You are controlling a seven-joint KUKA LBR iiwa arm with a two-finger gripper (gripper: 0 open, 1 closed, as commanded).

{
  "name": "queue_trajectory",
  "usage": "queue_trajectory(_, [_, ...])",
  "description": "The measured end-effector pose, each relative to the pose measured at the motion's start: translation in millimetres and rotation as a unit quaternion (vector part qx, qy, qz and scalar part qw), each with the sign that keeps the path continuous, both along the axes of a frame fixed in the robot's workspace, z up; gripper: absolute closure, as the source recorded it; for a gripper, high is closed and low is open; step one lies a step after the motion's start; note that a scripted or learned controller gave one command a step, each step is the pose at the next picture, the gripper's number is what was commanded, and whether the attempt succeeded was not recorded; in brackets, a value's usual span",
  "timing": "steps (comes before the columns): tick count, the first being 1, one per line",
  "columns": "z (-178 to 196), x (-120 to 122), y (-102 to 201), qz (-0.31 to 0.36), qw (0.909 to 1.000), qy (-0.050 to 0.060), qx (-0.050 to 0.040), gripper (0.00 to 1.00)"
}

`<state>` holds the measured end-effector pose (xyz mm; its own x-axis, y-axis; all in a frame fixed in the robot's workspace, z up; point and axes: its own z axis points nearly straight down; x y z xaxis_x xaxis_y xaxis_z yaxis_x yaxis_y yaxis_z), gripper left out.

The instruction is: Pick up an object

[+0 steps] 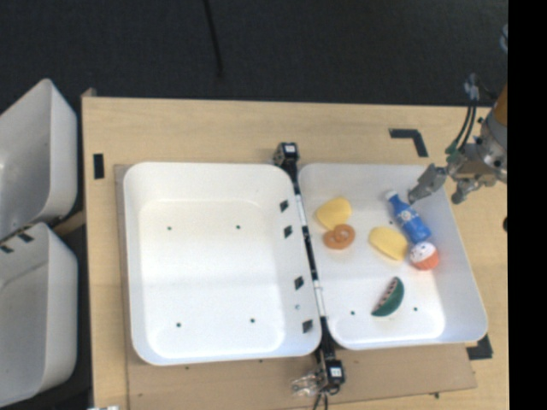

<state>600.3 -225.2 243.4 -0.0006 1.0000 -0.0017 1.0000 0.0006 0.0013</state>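
— Over the right bin (457, 314), what do you see?

— My gripper (444, 180) hangs at the far edge, fingers spread, holding nothing. Just beneath lies a blue bottle (408, 217), beside a yellow piece (389, 243) and an orange-white ball (424, 255).

— Risks?

— I'd judge the crowded neighbours could deflect a finger, so the bottle rolls away.

Both bins are plain white: the left bin (209, 263) and the right bin (444, 314). The bench (214, 131) is pale tan wood with small black marks at its corners. In the right bin lie a yellow piece (334, 211), an orange ring (339, 237), a second yellow piece (388, 243), a blue bottle (408, 218) with white lettering, an orange-and-white ball (424, 255) and a green slice (388, 298) edged in red. The tool (450, 180) is grey.
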Motion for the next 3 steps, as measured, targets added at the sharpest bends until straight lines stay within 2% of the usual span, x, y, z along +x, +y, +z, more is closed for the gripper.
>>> queue_trajectory(1, [-148,-17,30,0.0,1.0,0.003,0.0032,0.0])
queue_trajectory(2, [-132,-15,25,-0.001,1.0,-0.001,-0.0001,1.0])
queue_trajectory(3, [-143,84,97,0.005,1.0,0.007,0.0014,1.0])
